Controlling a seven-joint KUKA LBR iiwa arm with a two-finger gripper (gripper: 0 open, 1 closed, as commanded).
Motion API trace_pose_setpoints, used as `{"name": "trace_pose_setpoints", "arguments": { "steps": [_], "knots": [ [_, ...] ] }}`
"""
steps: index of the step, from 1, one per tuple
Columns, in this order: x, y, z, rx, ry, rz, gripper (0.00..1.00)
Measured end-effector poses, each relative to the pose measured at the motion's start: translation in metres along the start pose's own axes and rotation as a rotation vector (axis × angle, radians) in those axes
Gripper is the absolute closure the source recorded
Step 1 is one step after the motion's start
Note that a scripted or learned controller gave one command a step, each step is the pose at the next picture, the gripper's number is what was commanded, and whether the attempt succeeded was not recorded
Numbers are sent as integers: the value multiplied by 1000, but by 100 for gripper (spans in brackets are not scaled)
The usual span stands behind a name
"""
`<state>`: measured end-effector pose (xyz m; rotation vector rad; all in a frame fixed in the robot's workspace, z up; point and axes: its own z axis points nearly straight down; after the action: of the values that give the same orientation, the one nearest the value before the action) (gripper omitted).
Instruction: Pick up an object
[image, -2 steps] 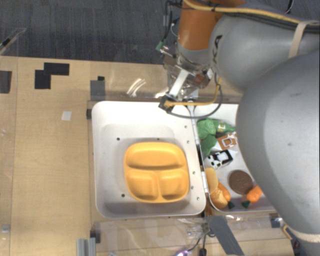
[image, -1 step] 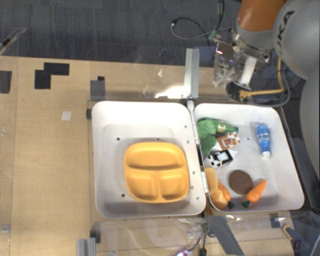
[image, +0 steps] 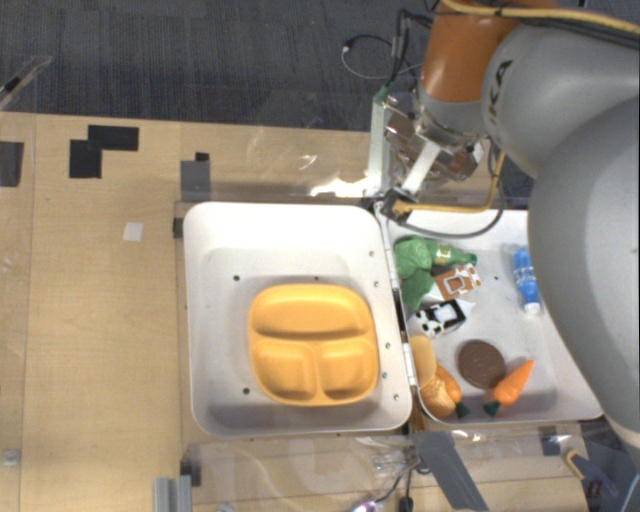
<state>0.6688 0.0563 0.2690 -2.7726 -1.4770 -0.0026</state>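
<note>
Approach is the step in hand here: the arm (image: 560, 120) reaches in from the right with its orange band (image: 462, 50) up near the top, and the gripper (image: 400, 200) hangs right over the far edge where the two white bins meet. Whether the jaws are spread or pressed together, I cannot tell; the wrist blocks them and nothing is seen pinched there. The right bin (image: 570, 400) carries the pickable things: a green leafy toy (image: 412, 260) nearest the gripper, a small brown and white box (image: 458, 282) just beside it, a black and white piece (image: 440, 317) below that, a blue bottle (image: 524, 280) by the right wall, a brown disc (image: 481, 363), a carrot (image: 512, 383) touching the disc's lower side, and a bread roll (image: 432, 380) along the divider. The left bin (image: 210, 300) holds a yellow divided plate (image: 312, 342), well apart from the gripper. So no object is picked yet. My read of the next move: the gripper needs to shift inward off the rim, settle above one item, likely the green toy since it is closest, then descend without clipping the bin wall. Clutter is the risk, since the pieces sit close together.
</note>
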Motion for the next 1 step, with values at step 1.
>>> {"name": "trace_pose_setpoints", "arguments": {
  "steps": [1],
  "knots": [
    [35,-23,-32,-2,1,-95,100]
  ]
}}
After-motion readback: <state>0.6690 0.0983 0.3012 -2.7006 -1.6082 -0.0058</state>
